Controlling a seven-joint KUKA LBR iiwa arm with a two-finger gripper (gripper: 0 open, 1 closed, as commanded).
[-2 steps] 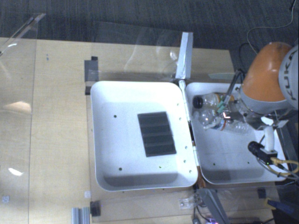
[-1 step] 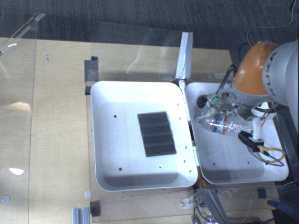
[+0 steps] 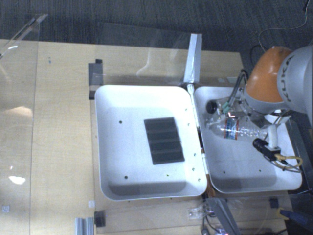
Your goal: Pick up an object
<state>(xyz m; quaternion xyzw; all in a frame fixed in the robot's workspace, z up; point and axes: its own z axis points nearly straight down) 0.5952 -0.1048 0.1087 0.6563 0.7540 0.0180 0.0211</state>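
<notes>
The wooden bench (image 3: 54, 131) takes up most of what I see, with a clear sheet over its left part that throws pale glare. On it stand two shallow white bins, touching along their inner edges. The left bin (image 3: 110, 131) is the bigger in view. The right bin (image 3: 244, 173) is partly covered by my own arm (image 3: 296, 77), which comes in from the right and is cut off by the frame edge. The orange band (image 3: 264, 80) bulges above my wrist and hides the far right corner of that bin.

In the middle of the left bin lies a ribbed black slab (image 3: 164, 140), flat, slightly turned, well apart from every wall.

In the right bin a clear plastic bottle (image 3: 234, 129) lies on its side near the far half, its pale body hard to separate from the white floor. My gripper (image 3: 234, 112) sits right over it, under the wrist. Whether it is open or closed on anything, I cannot tell, because my own body blocks it.

The bottle's label (image 3: 229, 130) shows blue and red, its writing too small to read. Just beside the bottle's left end is a small dark round thing (image 3: 212, 105), and I cannot tell whether it is the cap
</notes>
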